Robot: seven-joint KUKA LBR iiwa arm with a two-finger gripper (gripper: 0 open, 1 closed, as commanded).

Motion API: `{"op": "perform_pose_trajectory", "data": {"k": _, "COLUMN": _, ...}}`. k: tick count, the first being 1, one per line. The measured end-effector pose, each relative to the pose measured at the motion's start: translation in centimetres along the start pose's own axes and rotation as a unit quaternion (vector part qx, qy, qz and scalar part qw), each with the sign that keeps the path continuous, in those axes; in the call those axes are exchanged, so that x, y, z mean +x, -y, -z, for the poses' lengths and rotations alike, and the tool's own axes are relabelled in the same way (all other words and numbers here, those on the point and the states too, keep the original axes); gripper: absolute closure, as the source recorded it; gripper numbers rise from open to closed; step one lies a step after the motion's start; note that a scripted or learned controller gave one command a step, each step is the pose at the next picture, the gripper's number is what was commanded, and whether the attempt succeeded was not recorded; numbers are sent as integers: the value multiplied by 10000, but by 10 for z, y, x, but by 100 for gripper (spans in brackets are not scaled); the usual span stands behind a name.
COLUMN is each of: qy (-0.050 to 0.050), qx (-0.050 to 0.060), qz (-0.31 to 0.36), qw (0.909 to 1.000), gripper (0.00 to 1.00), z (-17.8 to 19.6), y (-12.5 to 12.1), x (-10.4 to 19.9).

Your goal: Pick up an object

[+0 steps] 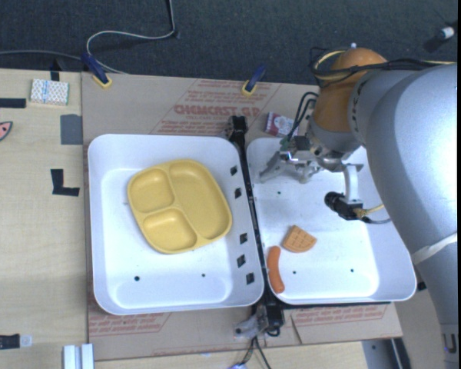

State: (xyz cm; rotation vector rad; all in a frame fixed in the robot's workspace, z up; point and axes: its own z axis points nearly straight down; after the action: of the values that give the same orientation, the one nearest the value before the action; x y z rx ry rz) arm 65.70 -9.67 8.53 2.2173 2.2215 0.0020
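Gripper [292, 167] hangs over the far part of the right bin [384, 283], close to the divider between the two bins. Its metal fingers [270, 169] point out toward the left, but from this slanted view above it is not possible to tell how far apart they stand, and nothing can be seen between them. The grey arm [415, 144] enters from the right and fills much of that side; its orange band [334, 102] sits just above the wrist, and the wrist is bent down so the tool faces the bin floor. Black cables loop around the wrist, and a small black fitting [342, 204] hangs beside it over the white floor.

In the right bin lie two loose things — a tan waffle-like wedge [298, 240] near the middle of the floor, and an orange sausage-shaped piece [275, 268] just beside the left wall, lying lengthwise along it. Both are nearer the camera than the gripper and apart from it; the wedge and the sausage-shaped piece are near each other but not touching.

The left bin [115, 283] holds a yellow divided plate [179, 204] with three compartments, lying flat and turned at an angle. Both bins rest on a cardboard sheet [177, 106] — printed in red — on the bench.
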Motion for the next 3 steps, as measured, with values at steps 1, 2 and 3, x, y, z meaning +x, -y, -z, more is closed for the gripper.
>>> {"op": "perform_pose_trajectory", "data": {"k": 1, "qy": 15, "qx": 2, "qz": 4, "qw": 10000, "gripper": 100, "z": 10, "y": 0, "x": -1}}
{"op": "perform_pose_trajectory", "data": {"k": 2, "qy": 17, "qx": 6, "qz": 5, "qw": 10000, "gripper": 0, "z": 10, "y": 0, "x": -1}}
{"op": "perform_pose_trajectory", "data": {"k": 3, "qy": 6, "qx": 6, "qz": -3, "qw": 10000, "gripper": 0, "z": 1, "y": 35, "x": 2}}
